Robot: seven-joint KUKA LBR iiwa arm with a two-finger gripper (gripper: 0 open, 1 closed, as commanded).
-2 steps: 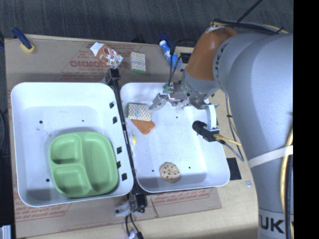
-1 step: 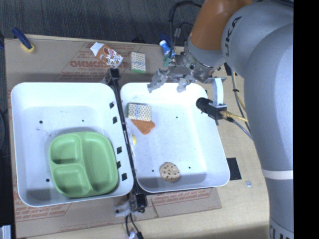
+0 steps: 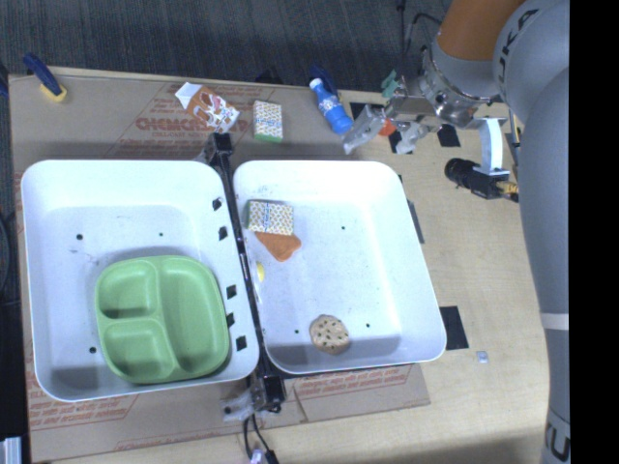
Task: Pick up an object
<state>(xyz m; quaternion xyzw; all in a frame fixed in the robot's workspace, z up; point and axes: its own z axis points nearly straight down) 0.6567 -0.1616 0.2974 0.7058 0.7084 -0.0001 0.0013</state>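
My gripper (image 3: 380,139) hangs over the bench just behind the far rim of the right bin (image 3: 416,288), beside a blue bottle (image 3: 331,106). Its two pale fingers (image 3: 356,136) stand apart with nothing between them. Inside the right bin lie a checkered packet (image 3: 271,217) with an orange piece (image 3: 281,247) against it near the left wall. A round cookie (image 3: 330,333) rests near the front wall. A green divided tray (image 3: 160,317) fills the front of the left bin (image 3: 58,201).
On the cardboard behind the bins lie a crumpled snack wrapper (image 3: 207,108) and a small green-and-yellow packet (image 3: 268,121). A blue and yellow clamp (image 3: 44,75) sits at the far left corner. The arm's grey body runs down the right side.
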